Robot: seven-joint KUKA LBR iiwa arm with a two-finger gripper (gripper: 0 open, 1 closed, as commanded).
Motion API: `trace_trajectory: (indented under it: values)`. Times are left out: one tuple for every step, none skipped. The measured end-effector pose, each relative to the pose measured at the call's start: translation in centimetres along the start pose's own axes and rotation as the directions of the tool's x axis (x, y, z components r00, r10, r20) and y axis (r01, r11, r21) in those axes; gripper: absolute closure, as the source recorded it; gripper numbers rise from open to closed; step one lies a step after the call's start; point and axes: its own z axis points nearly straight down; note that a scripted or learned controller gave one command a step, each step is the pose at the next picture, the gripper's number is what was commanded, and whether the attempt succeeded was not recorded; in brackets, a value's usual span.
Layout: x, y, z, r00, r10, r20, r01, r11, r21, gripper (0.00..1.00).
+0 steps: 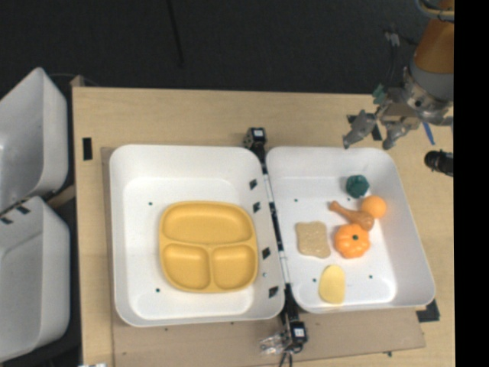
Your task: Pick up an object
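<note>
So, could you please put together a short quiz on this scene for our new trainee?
1. True or false: the yellow tray lies in the left bin.
2. Multiple choice: which thing lies nearest the front edge of the right bin? A) green ball B) pale yellow oval C) small pumpkin
3. Fill in: the gripper hangs above the right bin's ____ edge, holding nothing.

Key
1. True; it has three compartments.
2. B; the oval lies below the slice of bread in the view.
3. Far; it is over the rim, apart from every object, with fingers spread.
</note>
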Motion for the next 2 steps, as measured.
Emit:
trace_trajectory:
  values:
    - [0.1, 0.2, -0.7, 1.0, -0.002, 0.002, 0.002, 1.0, -0.011, 0.0]
    - [-0.2, 0.1, 5.9, 1.0, 0.0, 0.003, 0.0, 1.0, -0.004, 0.0]
